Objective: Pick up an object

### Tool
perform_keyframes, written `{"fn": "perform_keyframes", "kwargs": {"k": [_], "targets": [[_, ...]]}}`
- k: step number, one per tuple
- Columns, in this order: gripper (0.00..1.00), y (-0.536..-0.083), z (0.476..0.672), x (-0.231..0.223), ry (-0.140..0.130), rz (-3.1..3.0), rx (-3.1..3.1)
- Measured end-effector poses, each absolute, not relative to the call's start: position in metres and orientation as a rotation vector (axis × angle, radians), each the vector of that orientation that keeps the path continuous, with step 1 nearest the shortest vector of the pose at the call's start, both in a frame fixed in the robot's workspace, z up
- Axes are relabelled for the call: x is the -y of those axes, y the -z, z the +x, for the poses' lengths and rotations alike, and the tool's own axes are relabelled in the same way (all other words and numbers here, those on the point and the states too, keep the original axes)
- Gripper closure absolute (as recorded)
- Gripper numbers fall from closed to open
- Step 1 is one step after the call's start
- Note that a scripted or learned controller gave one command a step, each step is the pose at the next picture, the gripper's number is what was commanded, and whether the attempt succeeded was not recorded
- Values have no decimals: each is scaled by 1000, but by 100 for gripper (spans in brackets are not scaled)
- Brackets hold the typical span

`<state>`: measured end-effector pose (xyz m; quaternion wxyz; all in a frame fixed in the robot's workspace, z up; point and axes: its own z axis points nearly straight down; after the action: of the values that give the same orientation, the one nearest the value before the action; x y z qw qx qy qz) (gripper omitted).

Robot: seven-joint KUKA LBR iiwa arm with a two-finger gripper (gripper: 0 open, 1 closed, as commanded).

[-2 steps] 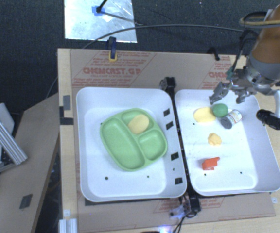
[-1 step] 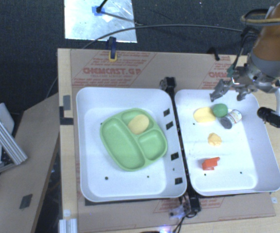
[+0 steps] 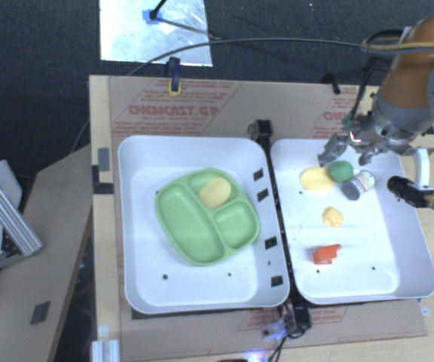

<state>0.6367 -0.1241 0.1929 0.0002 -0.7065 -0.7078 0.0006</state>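
Observation:
The right bin (image 3: 398, 277) holds several small things. A green ball (image 3: 340, 172) lies at its back between a pale yellow piece (image 3: 316, 179) and a small grey and white can (image 3: 356, 185). Nearer the front are a small yellow lump (image 3: 332, 217) and a red-orange piece (image 3: 326, 254). My gripper (image 3: 349, 157) hangs just behind and above the green ball, open, its two fingers spread to either side with nothing between them.
The left bin (image 3: 149, 285) bears a green divided plate (image 3: 194, 232) with a yellow food piece (image 3: 215, 193) in its back compartment. A black divider with clips (image 3: 271, 202) runs between the bins. Bare white floor lies at the right bin's front.

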Motion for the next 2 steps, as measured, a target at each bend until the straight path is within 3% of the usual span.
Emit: {"fn": "perform_keyframes", "kwargs": {"k": [2], "targets": [[0,-85,628,128,-2,-2219,2221]]}}
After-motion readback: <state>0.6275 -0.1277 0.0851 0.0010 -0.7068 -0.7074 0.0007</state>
